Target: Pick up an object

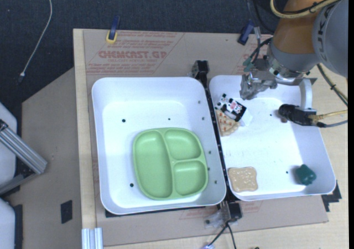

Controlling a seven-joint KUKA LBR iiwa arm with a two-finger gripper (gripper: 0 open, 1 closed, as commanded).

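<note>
Toast slice [243,178] & green block [305,174] in rt bin [276,148]; fingers [250,88] above.

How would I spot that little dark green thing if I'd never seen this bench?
Find the right bin of the two white ones. Look in its near right corner: the green lump sits there alone, dark and rounded, unlike the flat tan toast along the same edge.
</note>
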